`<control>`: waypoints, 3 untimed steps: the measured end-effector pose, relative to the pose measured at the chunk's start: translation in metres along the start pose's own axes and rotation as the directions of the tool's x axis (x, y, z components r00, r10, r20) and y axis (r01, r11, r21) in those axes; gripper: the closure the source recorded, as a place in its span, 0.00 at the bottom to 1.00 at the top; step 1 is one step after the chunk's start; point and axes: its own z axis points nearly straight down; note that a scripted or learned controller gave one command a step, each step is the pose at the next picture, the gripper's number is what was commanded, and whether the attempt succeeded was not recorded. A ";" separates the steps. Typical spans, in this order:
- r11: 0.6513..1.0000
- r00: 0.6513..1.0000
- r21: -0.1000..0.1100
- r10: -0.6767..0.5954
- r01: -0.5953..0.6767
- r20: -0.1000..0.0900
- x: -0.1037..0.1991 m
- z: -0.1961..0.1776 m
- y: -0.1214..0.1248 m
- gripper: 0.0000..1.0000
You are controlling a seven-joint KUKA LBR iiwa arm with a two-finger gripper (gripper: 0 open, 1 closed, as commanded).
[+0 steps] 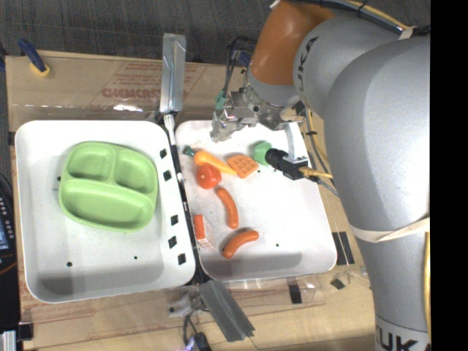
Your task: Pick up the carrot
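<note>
Gripper (221, 128) hangs over the far left corner of the right bin (296, 221), nothing visibly held. Open or clenched: cannot tell from this angle.

Carrot (207, 157) lies on the bin floor just below the gripper in the view, a little to its left. Its green top points at the divider and its tip runs toward the waffle (243, 166). Carrot and gripper are apart.

Other things, placed from the gripper:
- red tomato (208, 176) – just past the carrot, touching it
- waffle – below and to the right, near the carrot's tip
- green round piece (261, 151) – to the right, beside the waffle
- two sausages – one (228, 205) further down mid-bin, the other (240, 243) beyond it toward the near wall
- small orange stick (198, 227) – down along the divider

Left bin (29, 196), well to the gripper's left, holds a green divided plate (110, 185).
</note>
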 end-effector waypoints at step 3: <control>1.000 1.000 -0.010 -0.025 0.025 0.004 -0.028 0.095 -0.083 0.00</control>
